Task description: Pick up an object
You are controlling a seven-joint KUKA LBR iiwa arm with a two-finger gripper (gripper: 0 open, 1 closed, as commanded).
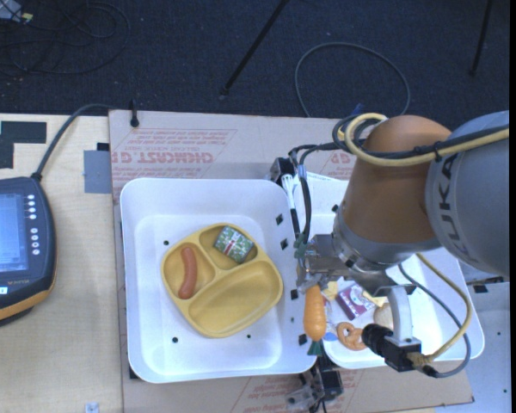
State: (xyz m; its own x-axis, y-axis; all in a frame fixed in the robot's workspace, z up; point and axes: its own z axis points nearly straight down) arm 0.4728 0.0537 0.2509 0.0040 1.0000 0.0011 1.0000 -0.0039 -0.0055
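The grey arm with its orange band [404, 166] reaches in from the right and covers most of the right shallow white bin [451, 269]. The left shallow white bin [146, 231] lies fully in sight and holds a yellow three-compartment plastic tray [232, 304]. In the tray's left compartment lies a red sausage [187, 272]; its upper compartment holds a small green-patterned item [235, 243], too small to identify. The gripper [314, 269] sits low over the right bin's left side, largely hidden by the wrist; whether its fingers are apart or together cannot be told. Just below it lies an orange carrot-shaped toy [314, 312], apparently free, with a brown pretzel [351, 335] and a pink-and-white packet [354, 299] beside it.
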